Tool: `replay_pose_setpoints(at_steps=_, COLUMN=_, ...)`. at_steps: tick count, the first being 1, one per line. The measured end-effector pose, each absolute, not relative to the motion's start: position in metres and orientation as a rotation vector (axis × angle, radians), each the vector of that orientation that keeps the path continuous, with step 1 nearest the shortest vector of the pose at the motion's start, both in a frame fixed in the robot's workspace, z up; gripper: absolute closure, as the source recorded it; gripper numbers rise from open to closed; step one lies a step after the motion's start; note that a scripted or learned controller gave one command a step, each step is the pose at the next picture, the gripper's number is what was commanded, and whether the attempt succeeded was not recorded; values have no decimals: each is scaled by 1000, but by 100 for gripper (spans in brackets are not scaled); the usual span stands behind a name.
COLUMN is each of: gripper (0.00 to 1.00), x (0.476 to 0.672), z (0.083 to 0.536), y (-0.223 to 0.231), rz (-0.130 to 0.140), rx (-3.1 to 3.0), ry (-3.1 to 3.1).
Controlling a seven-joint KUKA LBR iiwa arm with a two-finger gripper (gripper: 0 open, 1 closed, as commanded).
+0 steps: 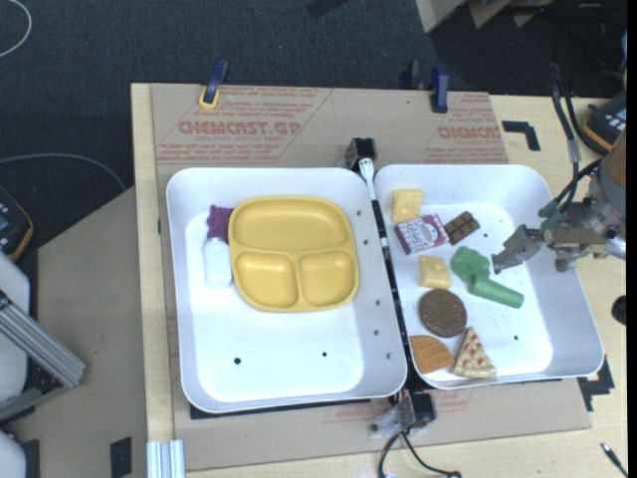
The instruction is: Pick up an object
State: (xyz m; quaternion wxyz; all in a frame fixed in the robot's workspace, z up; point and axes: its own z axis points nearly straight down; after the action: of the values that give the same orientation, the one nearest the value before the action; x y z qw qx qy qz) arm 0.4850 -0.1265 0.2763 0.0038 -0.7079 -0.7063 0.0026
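- The green toy (485,276) lies in the right bin (567,337), a rounded head with a long handle pointing away toward the bin's outer side; it is the thing nearest the gripper.
- The gripper (506,255) hangs just beside the green toy, over the toy's outer side, reaching in from the bin's outer wall.
- One dark finger (516,246) slants down toward the green toy; nothing sits between the fingers, and whether they are spread or pressed together I cannot tell at this angle.
- Just beside the green toy, toward the bins' shared wall, a small pale yellow cube (434,271) lies flat.
- Below the green toy, a round brown cookie (442,312) rests on the bin floor.
- Farther from the green toy, past the cookie, a pizza slice toy (475,356) and a tan wafer (430,353) lie side by side at the bin's near edge.
- Above the green toy, a small brown chocolate piece (461,227) sits next to a purple-and-white packet (419,233).
- Beyond the packet, a yellow cheese block (406,205) lies near the bin's far corner.
- Well apart from the green toy, the left bin (279,376) carries a yellow divided plate (294,252).
- On the plate's far side from the green toy, a purple item (218,221) and a white item (216,262) lie against the plate's edge.
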Motion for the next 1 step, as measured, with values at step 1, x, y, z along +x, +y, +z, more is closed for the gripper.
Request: replay_pose_setpoints(at_steps=1, gripper=0, x=487, z=281, y=-127, rz=-1, rx=-2222, ry=-2222)
